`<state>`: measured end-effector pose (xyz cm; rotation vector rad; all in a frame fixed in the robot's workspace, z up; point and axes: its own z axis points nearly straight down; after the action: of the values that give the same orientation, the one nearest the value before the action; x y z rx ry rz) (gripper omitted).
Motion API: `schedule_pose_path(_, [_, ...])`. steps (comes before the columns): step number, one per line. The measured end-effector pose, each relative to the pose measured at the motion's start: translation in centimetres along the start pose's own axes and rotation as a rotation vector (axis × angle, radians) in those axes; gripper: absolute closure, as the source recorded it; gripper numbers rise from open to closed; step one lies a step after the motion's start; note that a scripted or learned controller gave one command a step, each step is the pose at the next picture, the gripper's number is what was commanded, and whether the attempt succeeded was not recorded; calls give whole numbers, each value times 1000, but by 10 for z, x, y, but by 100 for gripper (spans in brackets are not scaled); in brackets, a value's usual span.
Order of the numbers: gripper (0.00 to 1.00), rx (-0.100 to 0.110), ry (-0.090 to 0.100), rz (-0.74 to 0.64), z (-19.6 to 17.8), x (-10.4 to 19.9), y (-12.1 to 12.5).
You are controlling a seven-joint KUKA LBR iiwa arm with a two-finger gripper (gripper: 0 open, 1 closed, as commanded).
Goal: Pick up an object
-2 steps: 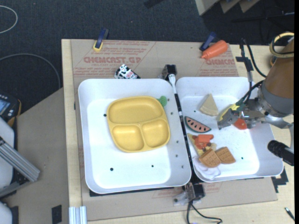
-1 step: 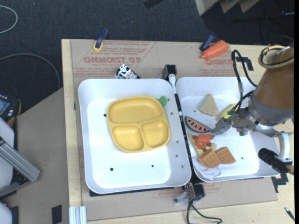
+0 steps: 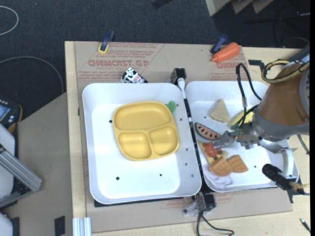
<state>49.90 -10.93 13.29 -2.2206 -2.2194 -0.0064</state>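
Gripper [image 3: 227, 137] hangs low in the right bin [image 3: 275, 90], lower right of frame, reaching for the toy food [image 3: 212, 149]; its opening cannot be told. Next: descend and close.

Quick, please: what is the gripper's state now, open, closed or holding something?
Gripper: cannot be told; it is low in the right bin, near the toy food.

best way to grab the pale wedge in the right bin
Judging by how the pale wedge lies, flat and clear of the other items, I'd come straight down from above and close across its two slanted sides near the wider base, where the pincer gets most surface.
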Motion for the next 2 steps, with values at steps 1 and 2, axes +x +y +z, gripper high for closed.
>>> schedule_pose_path(1, [0,-22,-12,1,5,-3,5])
schedule_pose_path(2, [100,-16,-12,4,-2,-4,3])
